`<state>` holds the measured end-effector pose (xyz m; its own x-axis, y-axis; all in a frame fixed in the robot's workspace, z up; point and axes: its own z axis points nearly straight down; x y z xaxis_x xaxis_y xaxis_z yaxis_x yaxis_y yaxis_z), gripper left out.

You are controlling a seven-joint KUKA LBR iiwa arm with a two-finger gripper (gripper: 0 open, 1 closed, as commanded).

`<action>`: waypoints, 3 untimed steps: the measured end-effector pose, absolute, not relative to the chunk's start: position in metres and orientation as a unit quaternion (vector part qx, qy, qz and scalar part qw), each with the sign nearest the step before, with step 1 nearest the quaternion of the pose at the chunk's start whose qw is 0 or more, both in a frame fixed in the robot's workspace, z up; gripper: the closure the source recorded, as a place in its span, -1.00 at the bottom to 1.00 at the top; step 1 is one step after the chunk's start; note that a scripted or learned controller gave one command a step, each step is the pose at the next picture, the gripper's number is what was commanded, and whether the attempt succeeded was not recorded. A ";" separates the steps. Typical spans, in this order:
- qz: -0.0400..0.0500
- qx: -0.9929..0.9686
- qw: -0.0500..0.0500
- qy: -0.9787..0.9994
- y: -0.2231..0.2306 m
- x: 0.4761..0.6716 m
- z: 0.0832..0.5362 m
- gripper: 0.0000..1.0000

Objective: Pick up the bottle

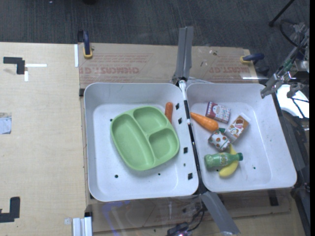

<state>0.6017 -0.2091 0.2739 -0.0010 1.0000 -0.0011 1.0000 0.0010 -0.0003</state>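
The green bottle lies on its side in the right bin, near that bin's front left. Its green cap points right. A yellow banana is tucked against its front side, touching it. A small patterned box sits just behind the bottle.
Behind the bottle in the right bin lie a carrot, a red and white carton and an orange juice box. The left bin holds a green divided plate and a small orange piece by the divider. Cables and metal fittings stand at the far right.
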 end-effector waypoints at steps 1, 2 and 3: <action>-0.001 0.745 0.000 0.668 -0.125 0.556 0.184 -1.00; -0.001 0.745 -0.001 0.667 -0.104 0.499 0.123 -1.00; -0.001 0.852 0.000 0.523 -0.159 0.515 0.092 -1.00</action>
